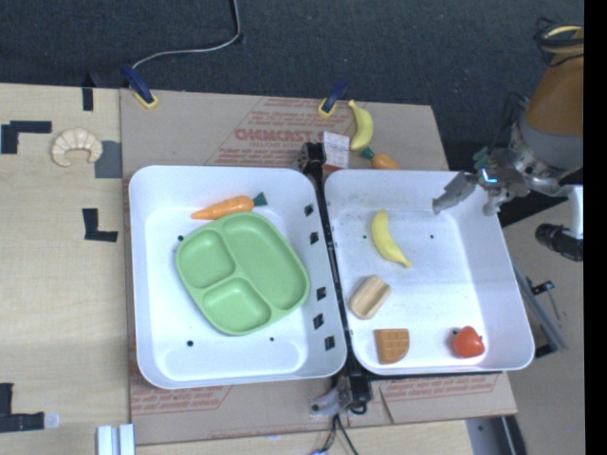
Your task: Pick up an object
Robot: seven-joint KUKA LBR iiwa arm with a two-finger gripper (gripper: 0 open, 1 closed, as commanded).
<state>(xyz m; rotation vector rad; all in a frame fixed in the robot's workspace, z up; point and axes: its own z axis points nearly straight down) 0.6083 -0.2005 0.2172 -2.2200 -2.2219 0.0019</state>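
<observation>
Arm cut off at 3 o'clock; hand over the right bin's 1 o'clock corner, grasp state indiscernible. Inside: one banana, bread roll, waffle, tomato. Another banana lies outside at 12 o'clock.

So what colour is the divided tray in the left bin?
Light green; the divided tray shows clearly in the camera view.

You look through one fixed camera, placed high above the bench and tilted down at a slant. It stands rather far back, so you see both white bins whole. The gripper enters from the right side of the view, above the far right corner of the right bin; the left bin lies well away to its left. Beyond the gripper, at the top, you see dark floor, probably carpet.
</observation>
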